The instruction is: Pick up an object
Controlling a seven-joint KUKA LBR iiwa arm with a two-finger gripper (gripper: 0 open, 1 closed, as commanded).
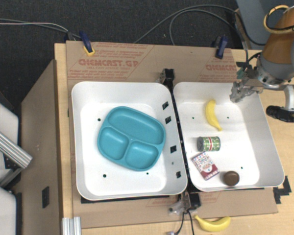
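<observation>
At the near edge of the right bin [269, 146] lie a brown round object [231, 178] and a red packet [205, 165] — behind them a small can [208, 143], then a banana [212, 114]. The gripper [238, 92] hangs above the far right corner, holding nothing.

Single fixed camera, mounted above table [39, 131], looking down at slant. Mid-range: both white bins in full. Left bin [83, 131] fills centre toward 9 o'clock, right bin [264, 146] toward 3 o'clock. Cardboard sheet [152, 58] under bins, clamped at far edge, 12 o'clock. Dark floor with cables [29, 23] across top of frame. Near table edge at 6 o'clock. Arm [279, 43] enters at 2 o'clock, cropped by frame edge. No second view for overlap.
</observation>
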